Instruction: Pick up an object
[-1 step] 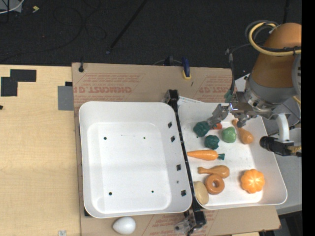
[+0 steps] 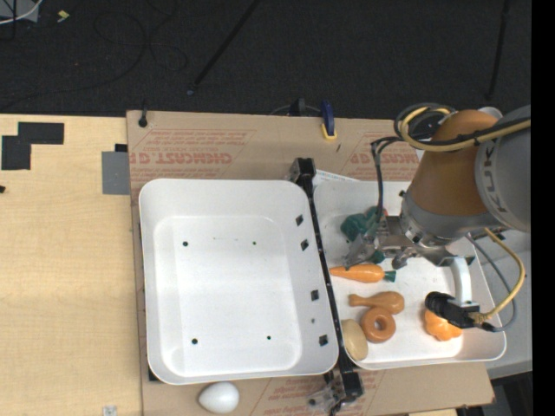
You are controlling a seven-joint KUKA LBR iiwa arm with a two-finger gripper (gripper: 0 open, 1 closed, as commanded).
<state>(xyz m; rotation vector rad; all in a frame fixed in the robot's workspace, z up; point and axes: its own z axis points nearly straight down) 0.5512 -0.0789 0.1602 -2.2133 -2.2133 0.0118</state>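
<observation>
An orange carrot-shaped toy (image 2: 357, 274) is lying on its side in the right bin (image 2: 486, 347), close to the wall that bin shares with the left bin (image 2: 225, 206). Its body is smooth and tapering, with the thin end pointing toward that wall and a small dark green tip at the thick end.

The claw (image 2: 371, 250) is hanging just up the view from the carrot-shaped toy. Whether it is spread or pressed together cannot be told.

A teal toy (image 2: 354, 226) is sitting farther up the view from the carrot-shaped toy. Down the view, a tan gourd-shaped piece (image 2: 378, 302) and an orange ring (image 2: 378, 325) are touching. A beige oval (image 2: 354, 340) is resting beyond them. An orange lump (image 2: 440, 327) is lying well to the right. A white egg (image 2: 218, 397) is lying on the surface (image 2: 69, 319), well down and left.
</observation>
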